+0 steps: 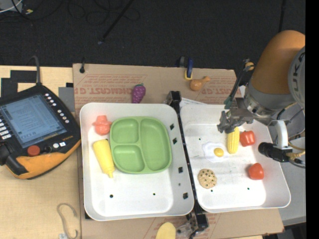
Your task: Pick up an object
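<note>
Bench: two white bins. Right bin (271,195): corn cob (233,141), fried egg (215,150), cookie (207,178), tomato (255,171). Gripper (228,126) sits at the cob's top end; I cannot tell its grip. I'd straddle the cob's width, then descend straight.

Right bin (279,195), contents. Yellow corn cob (233,141) lying roughly upright in view near the bin's upper middle; a red pepper-like piece (247,138) just beside it on the right. Fried egg (215,150), white with yellow yolk, flat, just left of the cob. Chocolate-chip cookie (207,178), flat, nearer the front. Red tomato (256,171) toward the right.
</note>
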### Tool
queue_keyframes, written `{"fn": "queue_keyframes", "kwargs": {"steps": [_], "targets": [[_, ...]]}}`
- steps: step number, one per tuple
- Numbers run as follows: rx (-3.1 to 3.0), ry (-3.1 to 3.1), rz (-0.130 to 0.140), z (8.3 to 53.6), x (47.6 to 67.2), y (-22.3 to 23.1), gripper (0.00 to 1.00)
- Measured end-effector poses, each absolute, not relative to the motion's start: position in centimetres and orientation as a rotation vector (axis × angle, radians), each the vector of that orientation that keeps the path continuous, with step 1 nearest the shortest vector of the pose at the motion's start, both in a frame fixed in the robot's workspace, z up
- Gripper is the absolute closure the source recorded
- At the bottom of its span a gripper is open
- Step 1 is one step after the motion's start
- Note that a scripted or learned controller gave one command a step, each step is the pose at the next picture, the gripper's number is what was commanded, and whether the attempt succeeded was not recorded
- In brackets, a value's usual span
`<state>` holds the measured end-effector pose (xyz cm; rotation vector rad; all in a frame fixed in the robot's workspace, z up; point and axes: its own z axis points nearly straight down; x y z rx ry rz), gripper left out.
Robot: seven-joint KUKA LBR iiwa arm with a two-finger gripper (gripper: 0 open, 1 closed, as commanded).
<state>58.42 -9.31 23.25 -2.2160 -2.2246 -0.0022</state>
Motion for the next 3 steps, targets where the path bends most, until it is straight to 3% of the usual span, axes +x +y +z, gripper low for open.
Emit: {"fn": "queue_keyframes", "kwargs": {"steps": [1, 2, 3], "targets": [[-2.215, -2.225, -0.003, 24.0, 60.4, -4.2, 1.00], [-2.218, -2.222, 0.001, 21.6, 62.6, 0.3, 1.00], [-2.221, -2.219, 0.003, 22.2, 61.9, 0.6, 1.00]]}}
